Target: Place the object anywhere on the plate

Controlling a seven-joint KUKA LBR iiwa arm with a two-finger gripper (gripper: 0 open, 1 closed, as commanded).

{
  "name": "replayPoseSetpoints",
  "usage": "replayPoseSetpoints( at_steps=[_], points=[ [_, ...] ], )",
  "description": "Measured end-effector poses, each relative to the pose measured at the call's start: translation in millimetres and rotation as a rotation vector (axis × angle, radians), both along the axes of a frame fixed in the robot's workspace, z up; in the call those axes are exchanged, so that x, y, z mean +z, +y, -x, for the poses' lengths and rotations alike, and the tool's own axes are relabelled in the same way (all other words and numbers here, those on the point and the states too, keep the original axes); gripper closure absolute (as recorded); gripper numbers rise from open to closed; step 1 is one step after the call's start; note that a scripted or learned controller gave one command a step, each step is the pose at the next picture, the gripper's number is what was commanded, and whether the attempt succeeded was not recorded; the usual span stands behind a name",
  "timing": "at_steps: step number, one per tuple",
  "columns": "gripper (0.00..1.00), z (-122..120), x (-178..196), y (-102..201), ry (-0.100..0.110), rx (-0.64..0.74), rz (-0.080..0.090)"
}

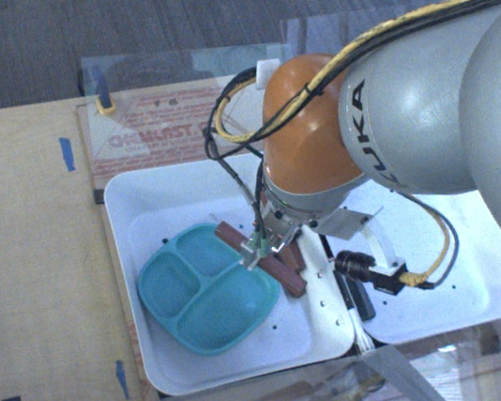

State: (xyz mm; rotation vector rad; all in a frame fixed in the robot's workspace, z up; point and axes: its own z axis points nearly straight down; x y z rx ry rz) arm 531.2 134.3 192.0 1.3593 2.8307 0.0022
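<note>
A teal divided plate (206,290) lies in the left white bin (128,206). A long brown stick (289,275) runs slantwise along the plate's right rim, and its upper end (228,235) overlaps the plate's edge. My gripper (258,249) comes down from under the orange wrist band, right over the middle of the stick. Its small fingers are closed on the stick, which pokes out on both sides of them. The arm's bulk hides the part of the bin behind it.
The right white bin (475,290) lies under the arm. A black cable plug (355,268) with a yellow cable (433,269) hangs near the divider between the bins. A wooden bench top (35,278) spreads to the left.
</note>
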Motion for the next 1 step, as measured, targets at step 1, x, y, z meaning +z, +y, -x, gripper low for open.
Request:
replayPoseSetpoints(
  at_steps=[1],
  points=[
    [0.0, -0.2, 0.3, -0.4, -0.001, 0.0, 0.0]
  ],
)
